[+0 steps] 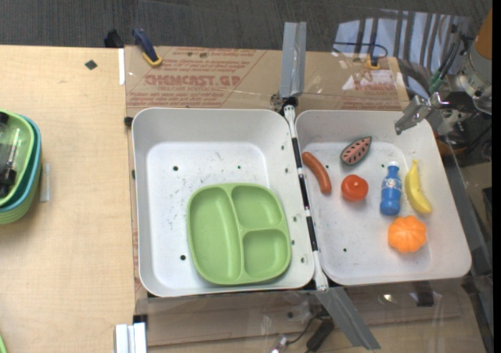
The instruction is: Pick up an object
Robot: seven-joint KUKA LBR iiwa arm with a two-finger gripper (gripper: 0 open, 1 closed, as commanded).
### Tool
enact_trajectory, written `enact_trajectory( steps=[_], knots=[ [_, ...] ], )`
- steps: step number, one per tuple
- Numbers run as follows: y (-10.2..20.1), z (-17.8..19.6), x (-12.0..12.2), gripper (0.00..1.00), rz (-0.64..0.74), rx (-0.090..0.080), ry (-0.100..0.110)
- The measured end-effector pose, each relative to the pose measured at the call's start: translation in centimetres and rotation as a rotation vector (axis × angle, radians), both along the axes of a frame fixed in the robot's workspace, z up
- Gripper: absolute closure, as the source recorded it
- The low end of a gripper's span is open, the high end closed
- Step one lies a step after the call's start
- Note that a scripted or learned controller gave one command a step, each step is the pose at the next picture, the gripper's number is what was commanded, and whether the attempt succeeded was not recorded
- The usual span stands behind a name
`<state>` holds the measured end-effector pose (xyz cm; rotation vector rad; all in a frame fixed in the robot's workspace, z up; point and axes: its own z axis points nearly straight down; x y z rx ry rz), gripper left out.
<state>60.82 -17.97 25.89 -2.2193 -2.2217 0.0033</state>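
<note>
1. Two shallow white bins are sitting side by side on the counter (63,265); the left bin (156,187) is holding a green divided plate (239,232), and the right bin (446,257) is holding the small objects.
2. The end effector (410,117) is hanging at the far right corner of the right bin, just above its rim, and nothing is showing between its tips.
3. Whether it is spread or closed I cannot tell, because it is looking too small and dark here.
4. The watermelon slice (356,150) is lying nearest to the end effector, a little toward the camera and to its left side in the view.
5. The blue bottle (391,189) is lying further toward the camera from the end effector, and the banana (416,188) is lying just beside the bottle, nearer to the bin's right wall.
6. The red tomato (355,187) is sitting just left of the bottle, apart from it.
7. The sausage (317,172) is lying well left of the end effector, near the wall between the two bins.
8. The orange fruit (408,235) is resting farthest from the end effector, near the front of the right bin.
9. A stack of green containers (17,167) is standing at the far left edge of the counter, well apart from the end effector.
</note>
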Motion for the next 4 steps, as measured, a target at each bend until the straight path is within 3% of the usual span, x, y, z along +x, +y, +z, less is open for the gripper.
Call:
enact_trajectory(
  steps=[1,2,3,4],
  knots=[
    [-0.1,0.8,0.0,1.00,0.003,-0.001,0.001],
    [8.5,-12.2,2.8,1.00,-0.135,0.000,0.000],
    [17.1,-6.8,3.8,1.00,-0.294,-0.002,0.000],
    [23.1,-6.0,5.0,1.00,-0.286,-0.002,0.000]
  ],
)
